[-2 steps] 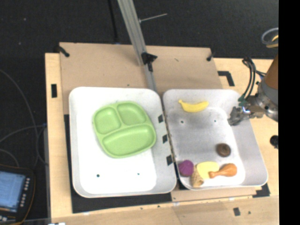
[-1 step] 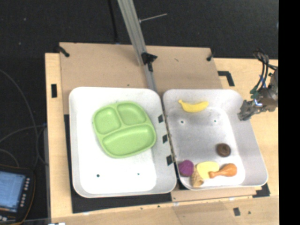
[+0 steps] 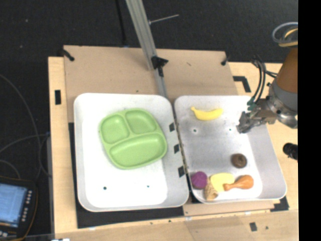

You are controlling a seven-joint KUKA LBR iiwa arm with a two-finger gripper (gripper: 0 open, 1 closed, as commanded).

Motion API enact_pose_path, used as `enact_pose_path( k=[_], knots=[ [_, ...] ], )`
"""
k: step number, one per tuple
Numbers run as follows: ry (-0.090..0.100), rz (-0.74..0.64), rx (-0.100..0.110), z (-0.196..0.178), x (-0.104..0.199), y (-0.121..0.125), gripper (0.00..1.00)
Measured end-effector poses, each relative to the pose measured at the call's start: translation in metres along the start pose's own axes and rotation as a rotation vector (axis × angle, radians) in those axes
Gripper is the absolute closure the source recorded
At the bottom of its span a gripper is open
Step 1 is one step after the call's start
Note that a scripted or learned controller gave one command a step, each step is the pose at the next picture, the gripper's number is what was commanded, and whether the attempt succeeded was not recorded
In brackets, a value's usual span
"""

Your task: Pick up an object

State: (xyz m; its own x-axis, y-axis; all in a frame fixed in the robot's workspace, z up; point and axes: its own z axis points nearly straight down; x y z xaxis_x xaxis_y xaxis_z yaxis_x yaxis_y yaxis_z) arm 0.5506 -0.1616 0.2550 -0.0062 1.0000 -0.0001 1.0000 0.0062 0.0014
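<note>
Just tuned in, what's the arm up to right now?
The arm's pincer hangs over the upper right part of the right bin, with nothing visibly held. The banana lies to its left near the bin's top edge. The brown donut sits lower down, and the purple piece, the yellow piece and the orange drumstick cluster along the bottom edge. The left bin holds the green divided plate. Nothing has been picked yet.
</note>
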Motion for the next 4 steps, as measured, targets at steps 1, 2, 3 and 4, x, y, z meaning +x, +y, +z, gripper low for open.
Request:
enact_pose_path(
  k=[1,2,3,4],
  knots=[
    [0.001,-0.002,0.0,0.002,0.063,-0.001,1.0],
    [0.002,-0.001,0.0,-0.003,0.107,-0.004,1.0],
    [0.001,-0.001,0.001,0.007,0.158,-0.001,1.0],
    [0.002,-0.003,-0.002,-0.002,0.212,-0.009,1.0]
  ],
)
